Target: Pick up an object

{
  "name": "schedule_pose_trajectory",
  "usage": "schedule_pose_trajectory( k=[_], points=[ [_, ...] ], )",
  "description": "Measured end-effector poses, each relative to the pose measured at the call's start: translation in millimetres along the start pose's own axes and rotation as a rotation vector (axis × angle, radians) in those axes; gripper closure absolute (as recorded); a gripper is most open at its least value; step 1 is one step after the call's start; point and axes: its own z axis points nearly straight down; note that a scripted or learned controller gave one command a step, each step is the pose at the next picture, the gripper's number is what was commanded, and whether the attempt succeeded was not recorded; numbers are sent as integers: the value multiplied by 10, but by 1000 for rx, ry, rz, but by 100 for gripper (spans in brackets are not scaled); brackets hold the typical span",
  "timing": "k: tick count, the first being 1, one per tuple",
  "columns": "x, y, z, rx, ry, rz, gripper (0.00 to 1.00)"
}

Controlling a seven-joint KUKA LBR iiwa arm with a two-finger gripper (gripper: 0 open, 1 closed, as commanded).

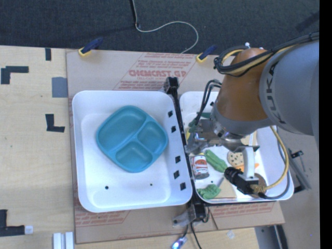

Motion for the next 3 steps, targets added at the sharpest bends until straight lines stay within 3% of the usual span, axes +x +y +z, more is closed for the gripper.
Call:
schedule_pose_trajectory(
  k=[1,2,3],
  points=[
    [-413,-79,-570,-8,-2,6,100],
    [703,-130,-766,-5,3,-12,100],
    [424,-121,-1816,-15,1,2,100]
  ],
)
